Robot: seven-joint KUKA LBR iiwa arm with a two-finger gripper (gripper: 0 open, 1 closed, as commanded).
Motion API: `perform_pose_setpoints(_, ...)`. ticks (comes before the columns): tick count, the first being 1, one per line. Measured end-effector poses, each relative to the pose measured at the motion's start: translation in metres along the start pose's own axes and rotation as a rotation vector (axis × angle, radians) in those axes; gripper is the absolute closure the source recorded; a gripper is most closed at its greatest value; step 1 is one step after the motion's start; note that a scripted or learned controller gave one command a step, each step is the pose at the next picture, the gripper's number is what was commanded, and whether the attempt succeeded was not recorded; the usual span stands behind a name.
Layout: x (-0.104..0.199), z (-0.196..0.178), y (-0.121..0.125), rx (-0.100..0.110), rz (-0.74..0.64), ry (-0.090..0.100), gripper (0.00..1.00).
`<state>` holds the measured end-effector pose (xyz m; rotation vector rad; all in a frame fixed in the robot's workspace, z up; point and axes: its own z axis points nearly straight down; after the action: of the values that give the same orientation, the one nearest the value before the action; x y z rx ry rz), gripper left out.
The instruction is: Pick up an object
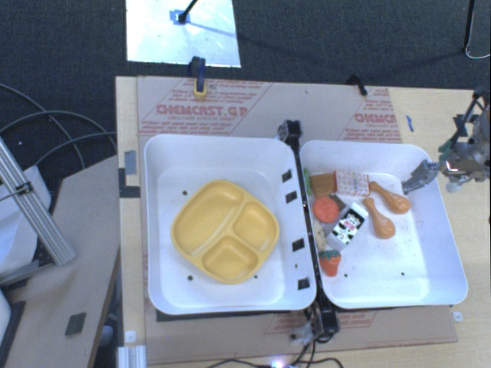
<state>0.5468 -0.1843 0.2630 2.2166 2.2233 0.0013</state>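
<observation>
The drumstick (389, 198) looks light, stiff and slick; grip its thick end. I cannot tell the jaws' state on the gripper (421, 176).

The gripper (426, 173) juts in at the right bin's (430, 282) far corner, blurred, so its finger spacing cannot be told; the arm behind it is cut off by the picture's right edge. In the toy pile, the green piece (307, 184) lies half hidden against the bin wall. The print on the black-and-white carton (347, 226) is too small to read. The worktop (430, 106) runs off right.
</observation>
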Motion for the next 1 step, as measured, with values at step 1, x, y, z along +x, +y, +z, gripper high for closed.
perform_pose_setpoints(1, 0.1043, 0.0486, 0.0312, 0.003, -0.011, 0.006, 0.00)
